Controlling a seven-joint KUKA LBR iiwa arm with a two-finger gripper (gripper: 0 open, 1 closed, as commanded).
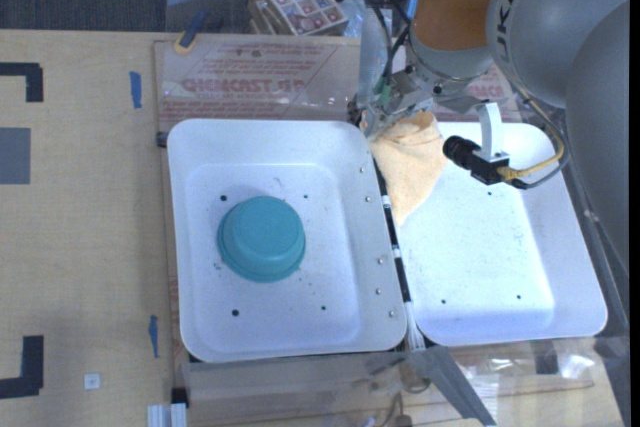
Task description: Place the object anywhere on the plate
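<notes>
The gripper (392, 107) is closed on the top of a yellow cloth (410, 165), which hangs limp at the far edge between the two bins. It is lifted to travel left, I think, toward the teal plate (262, 237) in the left bin (200, 155).

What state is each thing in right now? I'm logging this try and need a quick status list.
Yellow cloth: hanging crumpled from the gripper, over the seam between the bins, lifted.
Teal plate: upside down in the left bin, nothing on it.
Right bin: flat on the bench, beside the left bin.
Gripper: above the bins' far edge, cloth pinched in its fingers.
</notes>
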